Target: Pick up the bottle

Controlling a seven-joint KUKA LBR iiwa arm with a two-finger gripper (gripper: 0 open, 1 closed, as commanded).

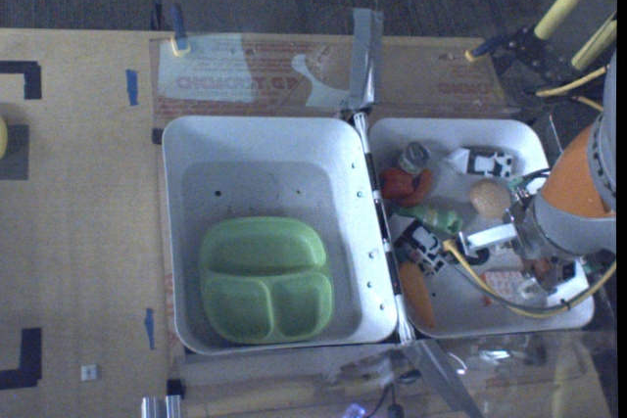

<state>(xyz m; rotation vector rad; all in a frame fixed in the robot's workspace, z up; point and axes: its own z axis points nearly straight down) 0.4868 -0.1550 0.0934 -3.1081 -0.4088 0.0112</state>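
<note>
- Hanging over the lower right of the right bin [460, 124], the gripper [527, 255] is sitting well apart from the likely bottle [407, 173], a grey-capped red thing lying near that bin's upper left.
- You are risking a wrong grab: a green toy [438, 215], a beige ball [488, 199] and a black-and-white piece [423, 248] are crowding the space between.
- The wrist is hiding the gripper's opening, so you cannot tell whether it is wide or narrow.

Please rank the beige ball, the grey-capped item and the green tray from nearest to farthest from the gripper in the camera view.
1. beige ball, right bin, beside the gripper.
2. grey-capped item, same bin's far-left corner.
3. green tray, left bin.
</note>
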